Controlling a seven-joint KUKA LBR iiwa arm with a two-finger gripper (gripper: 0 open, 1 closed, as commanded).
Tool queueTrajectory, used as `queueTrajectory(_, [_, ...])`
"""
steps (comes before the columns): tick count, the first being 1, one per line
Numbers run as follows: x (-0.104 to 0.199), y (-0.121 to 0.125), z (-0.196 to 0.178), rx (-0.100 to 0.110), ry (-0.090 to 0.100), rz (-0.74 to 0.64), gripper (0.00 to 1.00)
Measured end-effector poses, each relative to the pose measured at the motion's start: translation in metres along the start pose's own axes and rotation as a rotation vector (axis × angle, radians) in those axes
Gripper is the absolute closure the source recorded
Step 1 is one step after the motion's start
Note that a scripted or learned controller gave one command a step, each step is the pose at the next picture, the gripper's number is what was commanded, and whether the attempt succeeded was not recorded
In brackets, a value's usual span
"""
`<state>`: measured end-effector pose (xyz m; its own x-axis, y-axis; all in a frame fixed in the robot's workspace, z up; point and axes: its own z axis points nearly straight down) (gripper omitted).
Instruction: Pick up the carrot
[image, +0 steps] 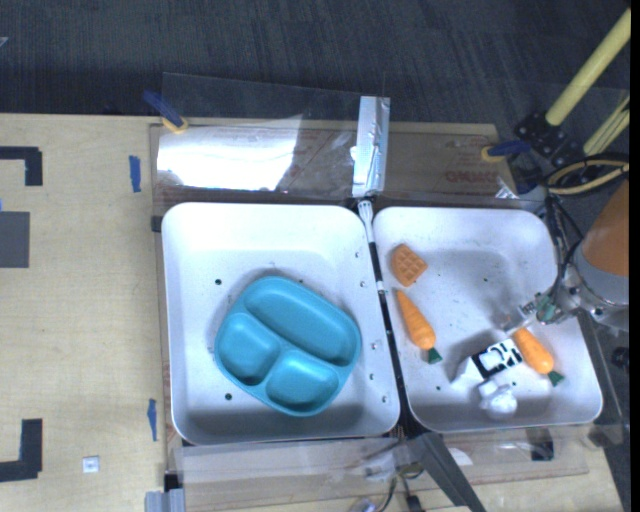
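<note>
Orange band of the arm (612, 235) being seen as a rounded blur at the right edge, grey wrist housing below it, dark cables looping on the far right, small metallic gripper (530, 312) with a faint greenish spot.

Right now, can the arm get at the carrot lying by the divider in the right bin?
Probably yes. That carrot lies apart from the waffle with bare bin floor around it, and the gripper is already over the same bin.
</note>
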<state>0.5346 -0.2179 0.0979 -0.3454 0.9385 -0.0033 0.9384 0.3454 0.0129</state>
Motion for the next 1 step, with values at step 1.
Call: queueTrajectory(1, [0.0613,0.0084,-0.1345,0.009,0.000,0.150,1.00])
